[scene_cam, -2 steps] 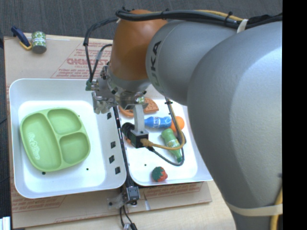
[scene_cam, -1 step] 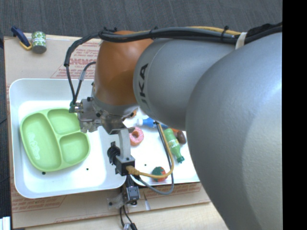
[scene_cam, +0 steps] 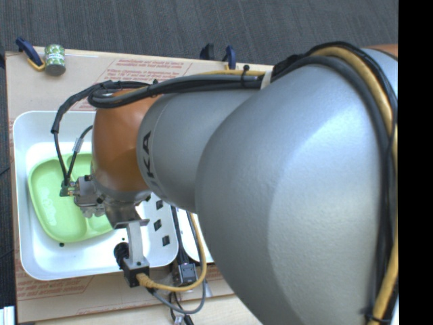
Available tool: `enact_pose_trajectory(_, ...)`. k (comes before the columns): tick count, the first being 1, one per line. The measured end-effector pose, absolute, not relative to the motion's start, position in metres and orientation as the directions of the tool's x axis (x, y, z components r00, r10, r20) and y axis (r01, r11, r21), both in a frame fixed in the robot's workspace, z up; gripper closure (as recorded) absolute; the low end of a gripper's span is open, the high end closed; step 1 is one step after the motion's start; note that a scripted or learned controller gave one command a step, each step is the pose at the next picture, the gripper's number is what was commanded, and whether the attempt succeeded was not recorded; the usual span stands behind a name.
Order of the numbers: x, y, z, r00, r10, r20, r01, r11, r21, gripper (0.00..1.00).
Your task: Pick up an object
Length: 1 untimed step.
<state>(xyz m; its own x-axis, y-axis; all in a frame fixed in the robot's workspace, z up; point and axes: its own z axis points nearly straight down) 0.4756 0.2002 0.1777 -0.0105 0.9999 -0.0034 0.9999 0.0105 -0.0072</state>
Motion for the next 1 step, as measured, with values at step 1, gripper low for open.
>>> enact_pose_trajectory(1, 0.4769, 0.2001, 0.1862, -0.016, 1.000, -0.006, 1.000, 0.016, -0.009, 1.00)
